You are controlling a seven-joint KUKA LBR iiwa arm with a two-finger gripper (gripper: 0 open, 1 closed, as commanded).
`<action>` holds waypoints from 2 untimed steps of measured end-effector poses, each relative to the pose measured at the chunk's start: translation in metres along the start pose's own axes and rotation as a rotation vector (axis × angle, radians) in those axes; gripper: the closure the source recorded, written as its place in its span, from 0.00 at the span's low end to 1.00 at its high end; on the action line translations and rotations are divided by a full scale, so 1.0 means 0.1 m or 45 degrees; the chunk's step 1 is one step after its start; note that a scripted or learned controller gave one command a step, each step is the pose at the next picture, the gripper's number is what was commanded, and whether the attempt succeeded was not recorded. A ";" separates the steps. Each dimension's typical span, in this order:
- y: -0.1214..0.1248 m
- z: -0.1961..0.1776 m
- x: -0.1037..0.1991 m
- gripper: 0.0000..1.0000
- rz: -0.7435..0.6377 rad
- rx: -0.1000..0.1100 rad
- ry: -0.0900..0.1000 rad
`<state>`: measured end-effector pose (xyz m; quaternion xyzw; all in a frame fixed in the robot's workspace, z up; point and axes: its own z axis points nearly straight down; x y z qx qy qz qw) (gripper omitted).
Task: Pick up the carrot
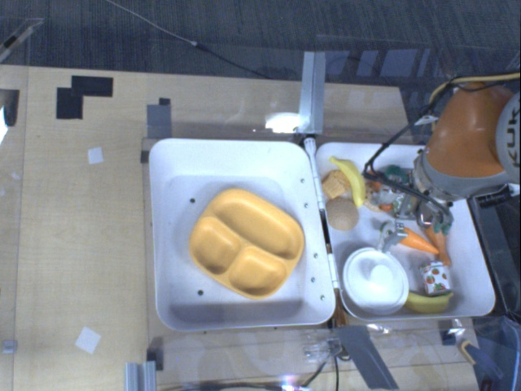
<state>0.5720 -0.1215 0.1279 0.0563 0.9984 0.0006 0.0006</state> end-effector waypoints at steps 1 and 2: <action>-0.02 0.35 0.44 0.00 0.031 0.002 -0.032; 0.15 -0.37 0.32 0.00 0.441 -0.001 -0.014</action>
